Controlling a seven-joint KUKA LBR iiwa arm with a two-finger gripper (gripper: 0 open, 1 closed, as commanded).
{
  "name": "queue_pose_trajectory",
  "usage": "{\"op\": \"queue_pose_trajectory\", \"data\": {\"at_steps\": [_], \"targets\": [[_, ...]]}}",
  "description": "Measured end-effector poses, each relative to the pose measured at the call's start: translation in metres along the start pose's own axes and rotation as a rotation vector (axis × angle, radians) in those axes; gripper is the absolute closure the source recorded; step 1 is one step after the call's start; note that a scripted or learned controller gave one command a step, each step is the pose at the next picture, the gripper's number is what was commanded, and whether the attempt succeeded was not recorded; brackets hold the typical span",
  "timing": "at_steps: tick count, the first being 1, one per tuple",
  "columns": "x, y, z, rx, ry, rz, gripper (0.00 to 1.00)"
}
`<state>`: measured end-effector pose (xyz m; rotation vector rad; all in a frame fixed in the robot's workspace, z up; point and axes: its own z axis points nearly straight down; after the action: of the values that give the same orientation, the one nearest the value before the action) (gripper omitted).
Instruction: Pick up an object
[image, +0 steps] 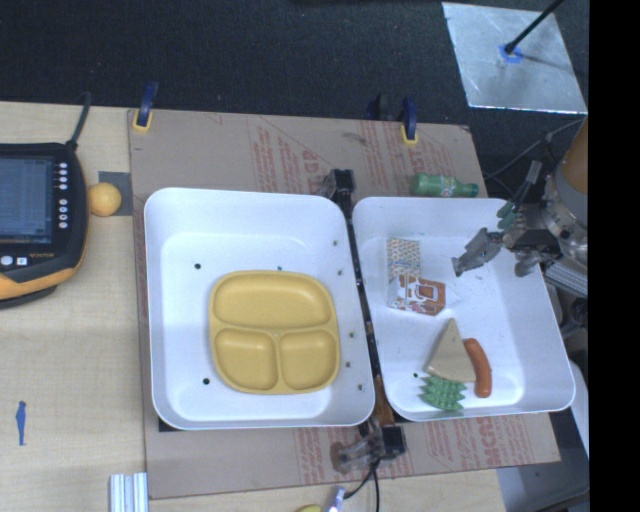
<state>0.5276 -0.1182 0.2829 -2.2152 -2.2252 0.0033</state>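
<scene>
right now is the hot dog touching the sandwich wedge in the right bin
Touching. The camera view shows the hot dog lying right against the right edge of the sandwich wedge, with no white bin floor showing between them.

Teach pendant (35, 225), yellow ball (104, 199), green bottle (443, 185)

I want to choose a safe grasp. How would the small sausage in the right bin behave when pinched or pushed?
The sausage looks round and smooth, so it may roll or slip. It lies against the wedge, which may block rolling leftwards. It seems small, probably light.
</scene>
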Motion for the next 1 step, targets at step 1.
{"op": "queue_pose_trajectory", "data": {"at_steps": [1], "targets": [[0.0045, 0.0330, 0.1250, 0.003, 0.000, 0.000, 0.00]]}}
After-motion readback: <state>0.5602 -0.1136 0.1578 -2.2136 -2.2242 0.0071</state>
